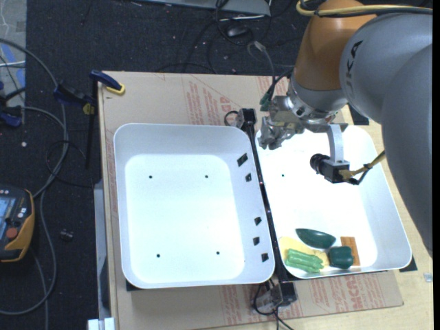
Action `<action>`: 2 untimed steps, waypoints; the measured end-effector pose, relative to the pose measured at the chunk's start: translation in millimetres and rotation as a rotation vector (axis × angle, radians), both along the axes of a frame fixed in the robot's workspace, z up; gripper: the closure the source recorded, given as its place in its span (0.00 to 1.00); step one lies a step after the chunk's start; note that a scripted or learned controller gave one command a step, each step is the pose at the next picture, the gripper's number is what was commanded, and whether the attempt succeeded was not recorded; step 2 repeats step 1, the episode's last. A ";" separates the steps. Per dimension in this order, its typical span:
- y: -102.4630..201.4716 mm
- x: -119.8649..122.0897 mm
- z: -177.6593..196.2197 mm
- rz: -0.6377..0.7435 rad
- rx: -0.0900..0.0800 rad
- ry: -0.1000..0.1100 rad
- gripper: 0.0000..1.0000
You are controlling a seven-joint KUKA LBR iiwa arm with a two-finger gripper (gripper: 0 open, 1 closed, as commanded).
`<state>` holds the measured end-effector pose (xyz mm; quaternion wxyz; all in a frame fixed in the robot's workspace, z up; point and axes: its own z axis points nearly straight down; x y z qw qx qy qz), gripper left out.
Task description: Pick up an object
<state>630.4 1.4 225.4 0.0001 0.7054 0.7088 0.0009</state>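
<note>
Overhead, looking down at a slant on the bench:

Arm: grey, with an orange band (328,43); it reaches in from the right over the far end of the right bin (385,205).
Gripper (273,135): metal and cables above the right bin's far left corner; how far it is open cannot be told, and nothing is seen held in it.
Objects: clustered in the right bin's near corner, well apart from the gripper, at the opposite end of the bin.
Dark green piece (316,238): smooth, rounded, lying on a pale yellow piece (292,243).
Light green piece (303,260): ribbed, elongated, just beside the others.
Teal block (341,256): chunky, touching a small orange-brown piece (350,243).
Left bin (179,205): shallow, white, glossy, rounded corners.
Bench (199,95): tan board with red print.
</note>
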 end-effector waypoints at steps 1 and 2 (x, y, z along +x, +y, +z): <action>52.8 13.2 -8.2 -0.001 0.000 0.002 1.00; 52.8 13.2 -8.2 -0.001 0.000 0.002 1.00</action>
